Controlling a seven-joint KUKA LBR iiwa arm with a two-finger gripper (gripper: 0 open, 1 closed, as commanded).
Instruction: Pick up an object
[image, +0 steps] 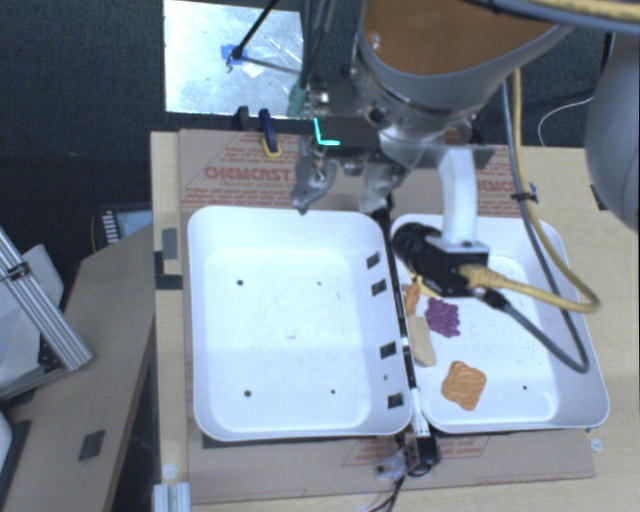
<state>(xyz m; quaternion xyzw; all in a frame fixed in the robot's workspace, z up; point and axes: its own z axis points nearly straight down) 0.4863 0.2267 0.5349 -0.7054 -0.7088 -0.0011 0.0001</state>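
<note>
Gripper (340, 190) hangs over the far rim where the two bins meet; fingers spread apart w/ a clear gap, nothing between them. One fingertip sits above the left bin's far edge, the other above the divider btwn bins.

Near to far, objs all in the right bin (560, 395), well apart from the gripper, nearer the camera and to its right:
- orange waffle-like piece (463, 384) nearest, on the bin floor close to the front.
- pale tan oblong piece (424, 347) just behind it, along the bin's left wall.
- purple grape-like cluster (442, 317) beside that, toward bin centre.
- small orange piece (411, 297) just left of the purple one, partly under the black fitting (432, 262) w/ its yellow hose (545, 290).

Left bin (215, 300): white floor w/ a few dark specks. Both bins rest on a cardboard sheet (235, 170) w/ red print.
</note>
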